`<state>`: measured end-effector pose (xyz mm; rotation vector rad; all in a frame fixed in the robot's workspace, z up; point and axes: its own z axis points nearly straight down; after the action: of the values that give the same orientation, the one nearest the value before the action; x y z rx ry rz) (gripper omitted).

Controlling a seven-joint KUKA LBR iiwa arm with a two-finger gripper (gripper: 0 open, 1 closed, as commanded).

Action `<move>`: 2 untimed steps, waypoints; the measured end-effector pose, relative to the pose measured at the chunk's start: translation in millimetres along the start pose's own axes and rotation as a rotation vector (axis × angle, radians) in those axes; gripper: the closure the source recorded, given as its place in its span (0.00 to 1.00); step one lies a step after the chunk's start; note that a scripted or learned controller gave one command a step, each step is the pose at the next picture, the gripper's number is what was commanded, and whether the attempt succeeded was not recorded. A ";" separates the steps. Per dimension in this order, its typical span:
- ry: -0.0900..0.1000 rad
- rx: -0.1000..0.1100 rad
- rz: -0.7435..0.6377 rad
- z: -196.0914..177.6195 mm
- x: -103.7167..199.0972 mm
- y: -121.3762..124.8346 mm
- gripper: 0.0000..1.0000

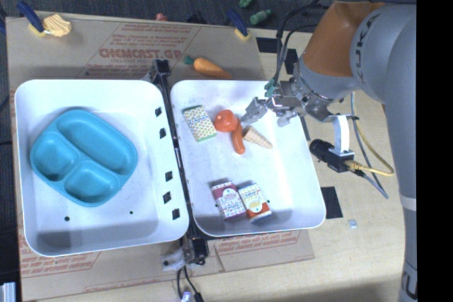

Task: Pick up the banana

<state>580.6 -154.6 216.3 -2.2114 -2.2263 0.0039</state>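
The end effector (267,115) hangs over the upper right part of the right bin (297,173), its two fingers apart with nothing between them. Just below and left of it lies a cone (257,140), close under the left finger. Left of the cone is an orange-red toy (230,125), and further left a checkered packet (199,123). Well below the end effector, near the bin's front wall, two small cartons (239,200) stand touching side by side; their labels are too small to read. Above and to the left, outside the bin on the cardboard (92,46), lies a carrot (209,67). The cardboard bears red print reading "CHEMCAST GP". The arm (368,39) above the end effector carries the letters "KUKA".

Far to the left, the left bin (28,223) holds a blue divided tray (83,155). I cannot tell for sure which thing is the banana; a pale yellow lump (58,26) lies at the cardboard's far upper left corner beside a blue clamp (30,16), well apart from the end effector and outside both bins.
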 end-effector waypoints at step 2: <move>-0.002 -0.005 -0.260 23.0 69.2 38.8 0.00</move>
<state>618.8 -85.1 193.2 -1.9067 -2.4980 -0.0004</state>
